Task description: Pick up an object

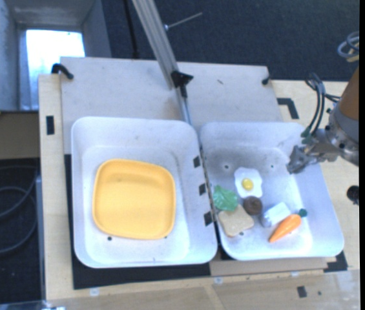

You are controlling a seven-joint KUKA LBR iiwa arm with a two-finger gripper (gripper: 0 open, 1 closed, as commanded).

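The right bin [311, 241] holds a small cluster of toy food. A fried egg [249, 183] lies near its middle, with a green leafy piece [225, 199] to its left and a brown round piece [252, 205] just below it. A slice of toast [236, 222] lies at the front left. An orange carrot [286, 227] lies at the front, beside a small white and blue block [276, 212]. My gripper [296, 161] hangs over the bin's right part, up and to the right of the egg, with nothing visibly between its fingers.
The left bin [82, 141] holds a yellow square plate [134, 198]. A slanted metal rail [159, 41] runs from the top down to the divider between the bins. A flat white board [124, 86] lies behind both bins.
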